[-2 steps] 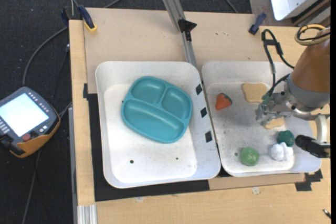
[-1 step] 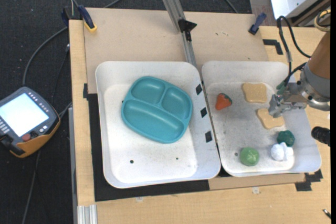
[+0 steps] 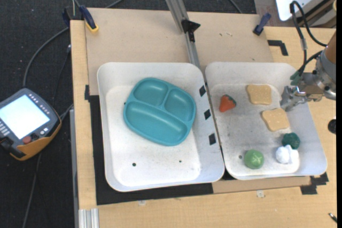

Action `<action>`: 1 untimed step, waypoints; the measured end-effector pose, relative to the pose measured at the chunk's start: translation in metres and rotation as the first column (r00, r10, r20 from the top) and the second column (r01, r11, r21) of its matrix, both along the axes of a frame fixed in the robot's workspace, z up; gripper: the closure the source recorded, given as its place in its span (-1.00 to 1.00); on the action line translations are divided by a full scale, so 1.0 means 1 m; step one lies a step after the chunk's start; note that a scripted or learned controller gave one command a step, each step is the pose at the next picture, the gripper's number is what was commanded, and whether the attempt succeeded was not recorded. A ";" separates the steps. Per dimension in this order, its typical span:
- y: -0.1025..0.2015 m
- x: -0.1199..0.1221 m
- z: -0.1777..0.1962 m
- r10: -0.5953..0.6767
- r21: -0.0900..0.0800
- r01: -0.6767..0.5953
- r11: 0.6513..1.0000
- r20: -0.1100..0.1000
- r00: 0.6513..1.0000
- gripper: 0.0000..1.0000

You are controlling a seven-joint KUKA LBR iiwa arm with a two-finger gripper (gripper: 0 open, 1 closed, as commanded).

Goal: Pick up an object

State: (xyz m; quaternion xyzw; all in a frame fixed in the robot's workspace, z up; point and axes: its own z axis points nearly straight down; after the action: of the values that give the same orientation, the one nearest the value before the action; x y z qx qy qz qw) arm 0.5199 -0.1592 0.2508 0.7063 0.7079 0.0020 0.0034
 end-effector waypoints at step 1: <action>0.000 0.001 0.047 -0.001 0.000 0.001 1.000 -0.001 1.000 1.00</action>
State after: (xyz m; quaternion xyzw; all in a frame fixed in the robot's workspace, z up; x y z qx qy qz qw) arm 0.5214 -0.1594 0.2981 0.7065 0.7077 0.0018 0.0033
